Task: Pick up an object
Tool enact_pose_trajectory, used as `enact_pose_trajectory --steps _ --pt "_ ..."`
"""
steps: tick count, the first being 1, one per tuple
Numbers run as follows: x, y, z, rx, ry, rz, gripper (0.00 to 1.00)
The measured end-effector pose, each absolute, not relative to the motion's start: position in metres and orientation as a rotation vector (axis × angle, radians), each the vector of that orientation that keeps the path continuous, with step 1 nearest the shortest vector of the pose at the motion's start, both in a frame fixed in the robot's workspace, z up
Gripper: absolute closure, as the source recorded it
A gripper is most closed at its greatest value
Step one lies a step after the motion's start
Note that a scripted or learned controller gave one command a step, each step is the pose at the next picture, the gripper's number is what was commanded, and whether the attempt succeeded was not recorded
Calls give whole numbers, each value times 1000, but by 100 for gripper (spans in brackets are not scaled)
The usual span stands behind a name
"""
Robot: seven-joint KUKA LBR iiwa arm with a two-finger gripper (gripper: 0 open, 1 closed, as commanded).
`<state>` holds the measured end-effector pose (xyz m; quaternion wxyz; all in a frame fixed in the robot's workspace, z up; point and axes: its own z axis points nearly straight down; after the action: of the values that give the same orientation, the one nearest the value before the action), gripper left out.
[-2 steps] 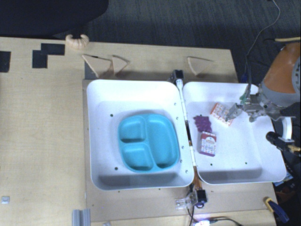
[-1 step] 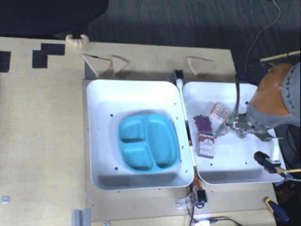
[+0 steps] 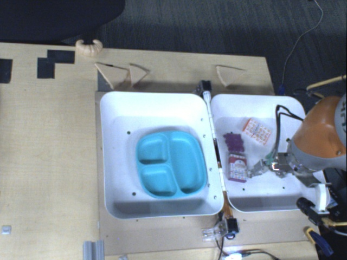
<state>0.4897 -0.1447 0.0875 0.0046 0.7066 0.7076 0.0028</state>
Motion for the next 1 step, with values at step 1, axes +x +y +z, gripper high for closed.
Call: enact_pose_trajectory --steps 1 --pt "492 -145 99 2210 2213 14 100"
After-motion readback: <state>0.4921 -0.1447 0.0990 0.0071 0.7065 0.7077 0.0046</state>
